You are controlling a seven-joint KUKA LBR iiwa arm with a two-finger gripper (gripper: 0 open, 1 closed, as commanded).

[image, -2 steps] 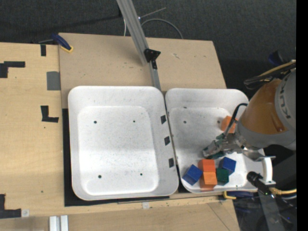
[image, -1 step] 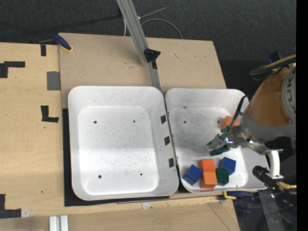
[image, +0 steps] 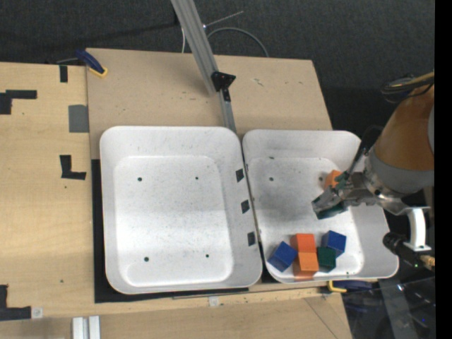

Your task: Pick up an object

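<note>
We see the arm (image: 408,143) reaching in from the right over the right bin (image: 296,141), with its tool (image: 329,205) low above the bin's right half. Whether the tool is clenched or released we cannot tell, since its tip is dark and blurred against the bin floor. Just beyond the tool, toward the far right, sits a small orange block (image: 330,179), partly hidden by the wrist.

Along the near edge of the right bin we see a cluster of blocks close together: a blue block (image: 282,255) on the left, an orange block (image: 306,242) beside it with another orange block (image: 308,261) just nearer, a green block (image: 326,258) to their right, and a second blue block (image: 335,241) at the far right of the group. The left bin (image: 169,136) stands touching the right one on the table (image: 42,189).
</note>
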